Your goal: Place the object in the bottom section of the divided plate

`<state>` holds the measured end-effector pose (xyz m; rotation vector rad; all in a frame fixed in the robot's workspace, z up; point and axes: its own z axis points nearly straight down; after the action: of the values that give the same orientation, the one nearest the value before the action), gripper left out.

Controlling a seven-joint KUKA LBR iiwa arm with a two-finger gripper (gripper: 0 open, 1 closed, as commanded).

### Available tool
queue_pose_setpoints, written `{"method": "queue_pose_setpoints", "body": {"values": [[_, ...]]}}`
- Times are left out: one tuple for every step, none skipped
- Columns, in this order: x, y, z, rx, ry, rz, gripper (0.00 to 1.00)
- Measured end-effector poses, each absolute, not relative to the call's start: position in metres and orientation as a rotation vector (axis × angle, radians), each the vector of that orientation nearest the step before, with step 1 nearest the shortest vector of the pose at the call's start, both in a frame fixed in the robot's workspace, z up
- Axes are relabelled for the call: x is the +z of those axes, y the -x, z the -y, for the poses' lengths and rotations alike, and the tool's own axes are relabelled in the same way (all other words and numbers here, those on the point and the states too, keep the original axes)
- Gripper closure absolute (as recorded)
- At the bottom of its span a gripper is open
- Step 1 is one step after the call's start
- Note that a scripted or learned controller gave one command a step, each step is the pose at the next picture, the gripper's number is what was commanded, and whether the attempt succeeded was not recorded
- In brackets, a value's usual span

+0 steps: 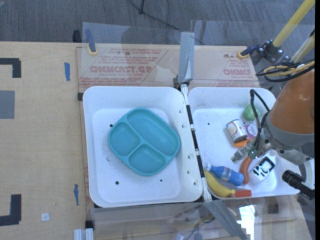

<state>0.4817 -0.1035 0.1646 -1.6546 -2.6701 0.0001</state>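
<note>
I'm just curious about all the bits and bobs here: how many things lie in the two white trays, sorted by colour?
Teal or blue: 2, the divided plate and a blue bottle
Yellow: 1, a banana
Green: 1, a round thing
Orange or red: 1, a carrot-like stick
Silver: 1, a small can
Total: 6 that I can make out

Bright even light, soft shadows, glare at bottom edge.

Teal divided plate (144, 141) with 3 sections lies flat in the left bin (95, 134).
</note>
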Motion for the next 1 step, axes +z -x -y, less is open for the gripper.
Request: {"method": "queue_pose_setpoints", "body": {"values": [[0.1647,-0.4818,0.1035,0.000,1.655,2.670,0.00]]}}
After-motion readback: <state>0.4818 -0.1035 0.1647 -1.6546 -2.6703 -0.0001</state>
